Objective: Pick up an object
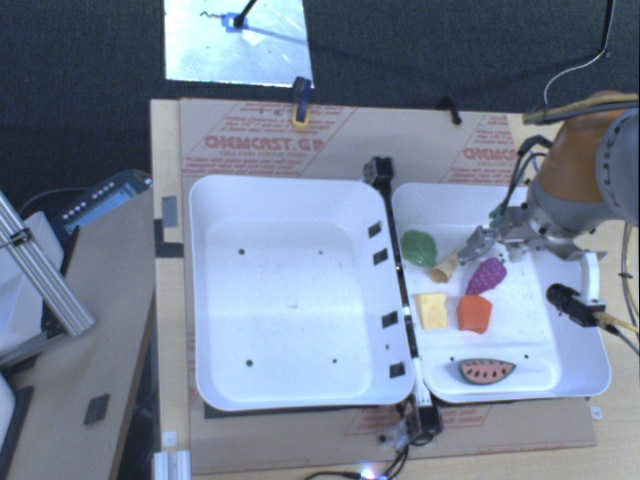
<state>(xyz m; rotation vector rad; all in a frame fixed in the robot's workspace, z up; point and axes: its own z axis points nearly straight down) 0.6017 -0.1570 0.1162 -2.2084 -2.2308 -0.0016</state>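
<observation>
Right bin (pixel 575 373) holds the objects; left bin (pixel 290 298) lies beside it on the bench (pixel 250 133). Gripper (pixel 482 240) sits at the bin's 12 o'clock, just above the purple grapes (pixel 487 274), possibly touching the tan cone (pixel 446 264). Jaws' state: cannot tell. Green piece (pixel 419 247) at 10 o'clock; cheese wedge (pixel 432 310) and orange piece (pixel 475 313) central; watermelon slice (pixel 486 371) at 6.
</observation>
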